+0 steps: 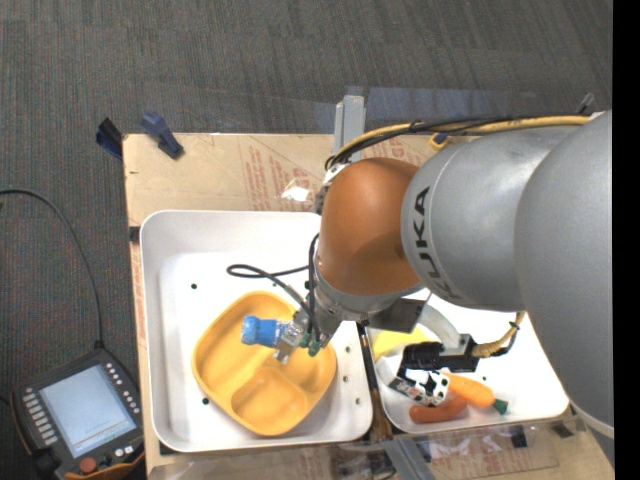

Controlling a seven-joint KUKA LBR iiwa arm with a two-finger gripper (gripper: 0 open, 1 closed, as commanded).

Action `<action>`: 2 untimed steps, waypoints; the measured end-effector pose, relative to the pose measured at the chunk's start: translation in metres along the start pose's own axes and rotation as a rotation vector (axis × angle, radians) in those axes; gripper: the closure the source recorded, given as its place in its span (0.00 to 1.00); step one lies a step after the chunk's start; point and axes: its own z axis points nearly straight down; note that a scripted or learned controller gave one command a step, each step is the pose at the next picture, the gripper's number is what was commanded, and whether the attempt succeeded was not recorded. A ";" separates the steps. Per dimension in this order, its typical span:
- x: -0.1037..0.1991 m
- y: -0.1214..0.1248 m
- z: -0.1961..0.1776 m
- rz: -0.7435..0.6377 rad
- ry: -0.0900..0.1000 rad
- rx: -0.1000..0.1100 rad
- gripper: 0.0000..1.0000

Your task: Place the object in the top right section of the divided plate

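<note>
My gripper (298, 340) hangs over the yellow divided plate (225, 363) in the left bin (165, 258). The blue object (262, 330) lies just left of my fingertips; I cannot tell whether they pinch it. It looks light, stiff, slippery; I'd grasp its middle.

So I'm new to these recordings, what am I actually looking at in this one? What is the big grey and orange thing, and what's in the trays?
One camera looks down at a slant on a bench. The big grey and orange shape is a robot arm reaching in from the right. Its end effector hangs over a yellow divided plate, which lies in the left white bin. A small blue object sits right beside the end effector, over the plate; whether it is gripped I cannot tell. The right white bin holds a toy carrot, a red piece and a black and white item. The box at lower left is a control tablet.
</note>
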 end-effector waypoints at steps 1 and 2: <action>0.030 0.008 -0.024 -0.394 -0.003 -0.003 1.00; -0.010 -0.042 -0.075 -0.563 -0.006 -0.006 1.00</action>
